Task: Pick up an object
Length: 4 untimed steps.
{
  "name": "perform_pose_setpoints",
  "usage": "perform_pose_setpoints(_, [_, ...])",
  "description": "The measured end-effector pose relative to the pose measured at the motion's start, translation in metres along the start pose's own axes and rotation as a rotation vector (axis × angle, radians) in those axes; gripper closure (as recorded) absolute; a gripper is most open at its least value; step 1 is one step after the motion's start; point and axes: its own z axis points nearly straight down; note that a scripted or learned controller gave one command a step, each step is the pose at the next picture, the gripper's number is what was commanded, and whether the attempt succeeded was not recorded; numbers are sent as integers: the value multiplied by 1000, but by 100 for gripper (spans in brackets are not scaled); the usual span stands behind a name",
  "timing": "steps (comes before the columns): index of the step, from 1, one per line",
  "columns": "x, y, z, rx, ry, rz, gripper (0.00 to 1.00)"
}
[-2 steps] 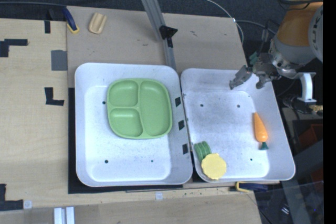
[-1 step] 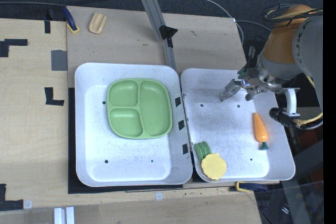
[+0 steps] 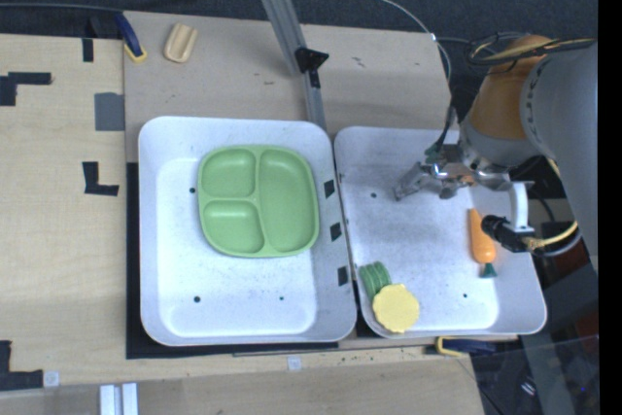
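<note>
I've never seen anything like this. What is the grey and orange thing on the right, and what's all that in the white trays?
That is a robot arm, seen from a camera fixed above the bench and looking down at a slant. Its gripper hangs over the right bin; nothing visible sits in it. That bin holds an orange carrot-like toy by the right wall and a yellow and green toy at the near edge. The left bin holds a green divided plate.

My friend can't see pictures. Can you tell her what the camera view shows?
A grey robot arm reaches in from the right, its gripper over the right white bin, which holds an orange carrot and a yellow and green toy. The left bin holds a green divided plate.
</note>
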Motion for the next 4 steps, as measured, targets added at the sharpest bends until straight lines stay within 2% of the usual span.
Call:
perform_pose_setpoints(1, [1,0,-12,1,2,-1,100])
perform_pose_setpoints(2, [3,5,-55,-4,2,0,100])
perform_pose_setpoints(3, [12,8,-114,-6,2,-1,100])
perform_pose_setpoints(4, [13,8,-143,-3,2,0,100])
